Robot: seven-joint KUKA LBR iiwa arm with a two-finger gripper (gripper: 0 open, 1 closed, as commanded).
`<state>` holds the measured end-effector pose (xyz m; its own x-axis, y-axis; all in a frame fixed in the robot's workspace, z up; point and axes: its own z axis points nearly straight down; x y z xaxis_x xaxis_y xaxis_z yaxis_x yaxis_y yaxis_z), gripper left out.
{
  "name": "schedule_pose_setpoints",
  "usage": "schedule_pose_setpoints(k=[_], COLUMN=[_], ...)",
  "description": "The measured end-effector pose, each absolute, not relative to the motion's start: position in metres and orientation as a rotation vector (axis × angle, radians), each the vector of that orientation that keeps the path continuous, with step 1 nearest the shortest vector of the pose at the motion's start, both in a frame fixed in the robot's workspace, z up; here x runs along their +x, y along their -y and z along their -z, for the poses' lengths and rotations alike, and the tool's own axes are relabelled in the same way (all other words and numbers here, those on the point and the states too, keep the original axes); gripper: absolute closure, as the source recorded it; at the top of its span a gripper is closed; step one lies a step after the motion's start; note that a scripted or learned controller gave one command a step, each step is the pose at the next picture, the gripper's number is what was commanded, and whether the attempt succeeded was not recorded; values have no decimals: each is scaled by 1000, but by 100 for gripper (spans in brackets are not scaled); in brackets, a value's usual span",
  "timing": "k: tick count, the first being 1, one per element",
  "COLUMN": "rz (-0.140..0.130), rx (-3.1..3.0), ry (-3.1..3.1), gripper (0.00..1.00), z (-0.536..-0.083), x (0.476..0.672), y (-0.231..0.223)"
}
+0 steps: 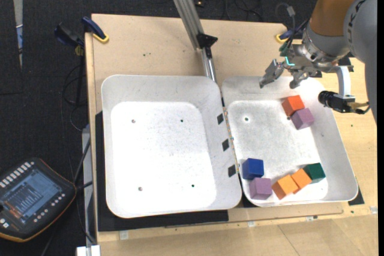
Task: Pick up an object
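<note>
The gripper (282, 72) hovers over the right bin's (342, 156) far edge, fingers spread with nothing between them. Just beside it lie an orange cube (293, 105) and a purple cube (302, 119). Blue (253, 167), purple (260, 187), orange (286, 184) and green (314, 172) blocks cluster along the bin's near edge.

Bright, even overhead light on bench (180, 45); floor around bench dark, near black. Both white bins (159, 141) close to overexposed, floors pale, speckle faint. Strongest glare on far rim of right bin (288, 147), near gripper (282, 72), washing rim detail out. Soft thin shadows under coloured blocks (252, 167) at near edge of right bin; dark shadow band along near edge of left bin. Orange band (339, 0) glossy, highlight on top. Focus fair across bins; fine detail coarse, slightly noisy. Pendant screen (27, 192) left of bins glows dimly.
</note>
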<state>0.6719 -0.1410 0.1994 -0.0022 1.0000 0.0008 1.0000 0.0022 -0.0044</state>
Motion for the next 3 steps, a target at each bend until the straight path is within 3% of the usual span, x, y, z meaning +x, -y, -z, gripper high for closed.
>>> schedule_pose_setpoints(k=[1,3], rz=[-1,-5], rx=[-2218,-2220], ry=[2226,2220], gripper=[0,0], z=[-203,-98], x=[673,666], y=[141,149])
